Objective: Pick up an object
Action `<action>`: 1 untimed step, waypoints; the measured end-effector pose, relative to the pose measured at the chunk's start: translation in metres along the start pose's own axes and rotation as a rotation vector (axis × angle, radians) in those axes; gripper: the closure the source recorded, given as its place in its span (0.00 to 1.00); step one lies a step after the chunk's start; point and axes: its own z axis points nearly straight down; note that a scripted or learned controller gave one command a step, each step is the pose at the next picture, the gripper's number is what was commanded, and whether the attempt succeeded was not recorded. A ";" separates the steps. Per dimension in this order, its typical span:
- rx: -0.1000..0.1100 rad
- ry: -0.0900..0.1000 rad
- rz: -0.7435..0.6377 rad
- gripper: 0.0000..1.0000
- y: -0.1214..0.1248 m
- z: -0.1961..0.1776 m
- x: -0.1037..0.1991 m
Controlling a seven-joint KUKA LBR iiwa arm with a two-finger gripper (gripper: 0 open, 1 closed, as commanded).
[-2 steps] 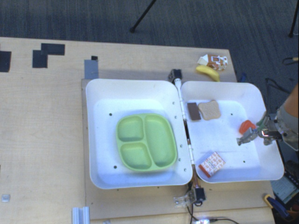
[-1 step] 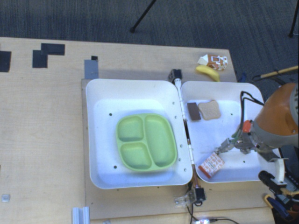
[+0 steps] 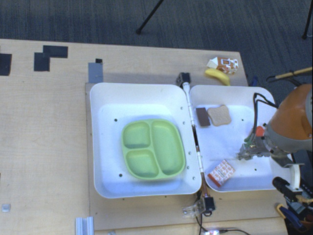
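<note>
Dark grey carpet (image 3: 98, 9); pale wooden bench (image 3: 44, 146).

Two bins sit side by side on the bench (image 3: 44, 146); the left bin (image 3: 105, 131) holds a divided tray (image 3: 153, 149) near its middle; the right bin (image 3: 234, 187) holds a slice of bread (image 3: 219, 115) at its far side, a small block (image 3: 202, 116) just left of it, and a carton (image 3: 221, 173) near its front edge; the gripper (image 3: 246, 153) hovers right of the carton; a banana (image 3: 217, 75) lies behind the right bin.

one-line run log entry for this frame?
gripper low in right bin | nothing visibly held | toast, red box untouched
</note>
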 end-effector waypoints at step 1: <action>0.007 0.001 0.001 1.00 -0.002 -0.077 0.049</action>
